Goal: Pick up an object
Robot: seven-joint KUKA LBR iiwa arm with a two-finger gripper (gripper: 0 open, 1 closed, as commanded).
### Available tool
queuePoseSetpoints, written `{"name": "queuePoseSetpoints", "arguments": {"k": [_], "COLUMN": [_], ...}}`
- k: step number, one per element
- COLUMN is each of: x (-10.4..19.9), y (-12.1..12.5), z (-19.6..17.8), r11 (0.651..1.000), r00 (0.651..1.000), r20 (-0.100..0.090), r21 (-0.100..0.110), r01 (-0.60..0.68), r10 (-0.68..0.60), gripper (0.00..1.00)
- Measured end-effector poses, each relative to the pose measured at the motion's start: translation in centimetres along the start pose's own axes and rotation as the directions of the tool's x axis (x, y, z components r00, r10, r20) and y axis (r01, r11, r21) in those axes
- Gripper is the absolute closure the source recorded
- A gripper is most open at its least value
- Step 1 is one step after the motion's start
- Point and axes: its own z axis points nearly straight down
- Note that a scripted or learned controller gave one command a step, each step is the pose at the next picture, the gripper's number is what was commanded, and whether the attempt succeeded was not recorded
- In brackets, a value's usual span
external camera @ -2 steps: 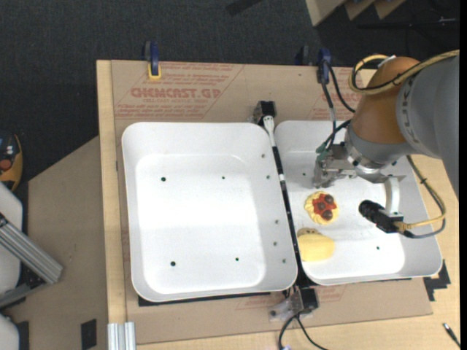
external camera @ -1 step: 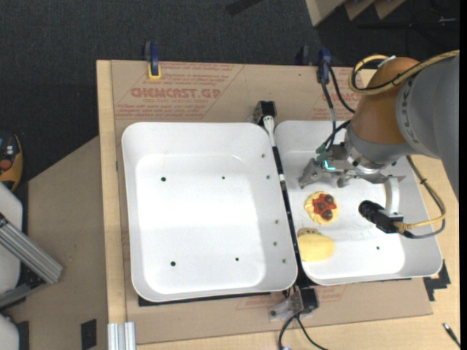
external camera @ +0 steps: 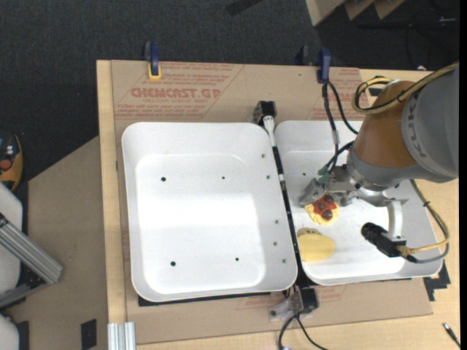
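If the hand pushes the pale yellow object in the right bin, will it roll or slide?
The pale yellow object looks rounded and low, so it would probably slide or wobble rather than roll far. It lies close to the bin's front wall, which would likely stop it. Its weight cannot be judged.

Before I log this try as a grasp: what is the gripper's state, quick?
Gripper: down in the right white bin, right over the small yellow and red object; open, shut or holding cannot be told.

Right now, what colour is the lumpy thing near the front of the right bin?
Pale yellow, seen in the camera view: the lumpy object.
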Motion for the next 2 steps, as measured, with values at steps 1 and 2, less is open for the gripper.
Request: {"name": "queuePoseSetpoints", "arguments": {"k": [1, 2], "x": [0.0, 5.8], "y": [0.3, 7.1], "z": [-1.2, -10.8], "r11": [1.000, 1.000], "r00": [1.000, 1.000], "r20": [0.002, 0.001], "r21": [-0.008, -0.022], "r01": [0.000, 0.010], "r10": [0.000, -0.010], "gripper": [1.00, 1.00]}}
